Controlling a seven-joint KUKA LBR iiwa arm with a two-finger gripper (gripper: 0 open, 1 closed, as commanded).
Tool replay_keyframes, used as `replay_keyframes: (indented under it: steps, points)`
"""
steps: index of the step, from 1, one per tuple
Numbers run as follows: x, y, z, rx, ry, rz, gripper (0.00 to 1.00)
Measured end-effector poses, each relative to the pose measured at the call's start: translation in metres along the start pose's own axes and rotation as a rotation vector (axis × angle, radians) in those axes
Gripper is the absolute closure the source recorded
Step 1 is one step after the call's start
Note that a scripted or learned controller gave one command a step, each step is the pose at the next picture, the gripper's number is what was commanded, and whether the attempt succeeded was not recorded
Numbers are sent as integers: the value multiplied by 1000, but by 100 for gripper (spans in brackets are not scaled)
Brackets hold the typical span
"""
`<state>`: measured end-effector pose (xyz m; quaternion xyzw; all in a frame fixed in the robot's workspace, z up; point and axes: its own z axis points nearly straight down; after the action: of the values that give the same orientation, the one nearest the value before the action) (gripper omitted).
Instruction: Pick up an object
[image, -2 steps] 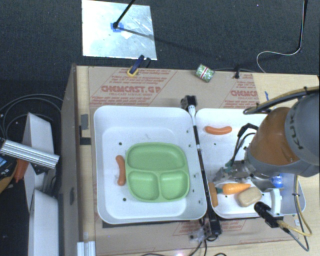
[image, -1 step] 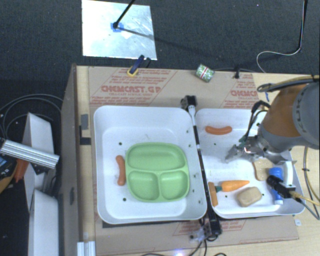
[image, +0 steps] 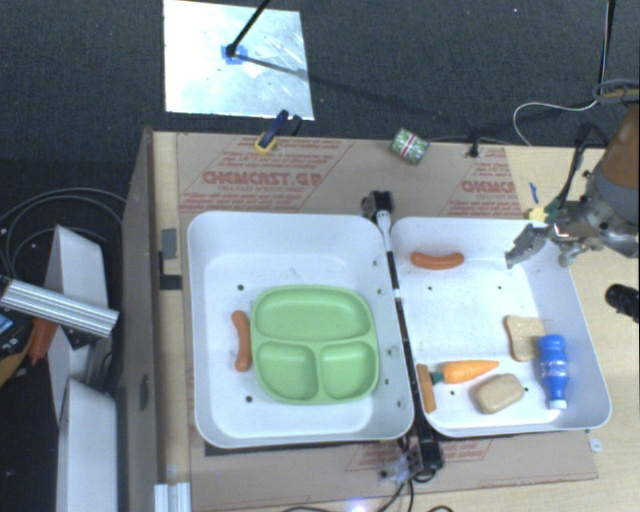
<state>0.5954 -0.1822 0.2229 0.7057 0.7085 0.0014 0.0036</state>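
Reference landmark: one green divided plate (image: 315, 342), three compartments, flat in the left bin (image: 210, 300). All positions below given from this plate, nearest first.

Bins: two, white, shallow, side by side on the table (image: 480, 180). Right bin (image: 590, 390) directly right of the plate.

Right of the plate, near row:
- One tan roll (image: 497, 393), well right, level with the plate's near edge.
- One short sausage (image: 425, 388), just right, close against the strip between the bins.
- One carrot (image: 465, 371), right, between the short sausage and the tan roll, tip pointing away from the plate.
- One blue bottle (image: 551, 370), farthest right, lying along the bin wall.
- One bread slice (image: 523, 337), well right, just beside the bottle's far end.

Left of the plate: one left sausage (image: 240, 340), just beside the plate's rim, lying lengthwise.

Right of and beyond the plate: one far sausage (image: 437, 261), lying crosswise, apart from the rest.

Sausage count: three. Graspable objects in all: eight, the plate included.

Hand (image: 541, 250): far right of and beyond the plate, at the right bin's far right corner; fingers spread, nothing between them; well apart from the far sausage and the bread slice.

Beyond the plate, outside the bins: one green-and-white roll (image: 409, 145); one yellow-and-blue clip (image: 272, 133); farthest, one foil sheet (image: 238, 60).
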Motion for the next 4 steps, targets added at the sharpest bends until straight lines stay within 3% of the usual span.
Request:
replay_keyframes:
  steps: [1, 2, 3, 4]
  points:
    - [-24, -19, 114, 9, 3, 3, 0]
    - [-24, -57, 107, 6, 2, 3, 0]
    - [-23, -69, 130, 6, 3, 4, 0]
    - [-24, -67, 118, 2, 2, 3, 100]
